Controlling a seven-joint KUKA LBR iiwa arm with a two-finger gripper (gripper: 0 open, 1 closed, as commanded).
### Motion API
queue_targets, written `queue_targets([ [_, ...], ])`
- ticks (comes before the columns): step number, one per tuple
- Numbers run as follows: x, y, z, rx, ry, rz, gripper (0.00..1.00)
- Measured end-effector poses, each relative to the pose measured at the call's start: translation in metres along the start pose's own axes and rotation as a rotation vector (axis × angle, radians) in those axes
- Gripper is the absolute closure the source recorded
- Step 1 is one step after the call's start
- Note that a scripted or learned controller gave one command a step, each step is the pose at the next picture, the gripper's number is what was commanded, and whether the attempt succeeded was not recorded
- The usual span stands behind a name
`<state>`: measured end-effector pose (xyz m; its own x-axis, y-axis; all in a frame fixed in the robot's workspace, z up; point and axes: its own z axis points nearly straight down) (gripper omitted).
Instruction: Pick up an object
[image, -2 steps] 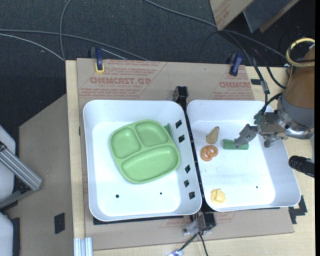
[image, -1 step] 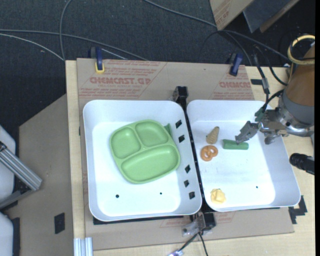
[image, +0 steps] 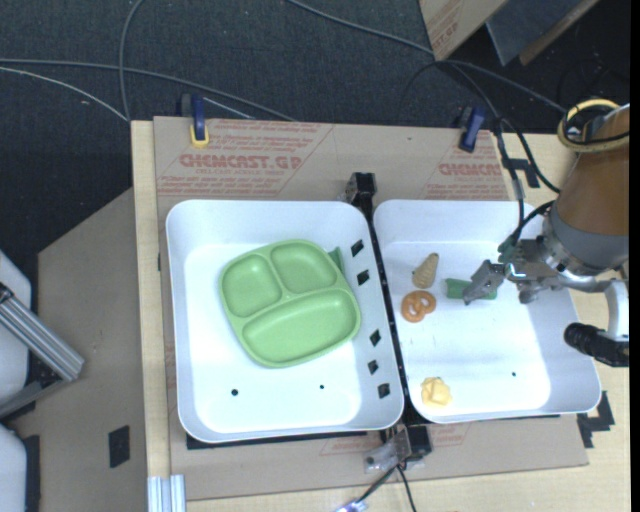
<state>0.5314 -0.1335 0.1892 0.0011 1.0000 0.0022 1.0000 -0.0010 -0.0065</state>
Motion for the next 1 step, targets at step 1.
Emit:
queue_targets([
  [1, 0.0000, 0.0040, 0.0435, 0.000, 0.000, -0.001, 0.00],
])
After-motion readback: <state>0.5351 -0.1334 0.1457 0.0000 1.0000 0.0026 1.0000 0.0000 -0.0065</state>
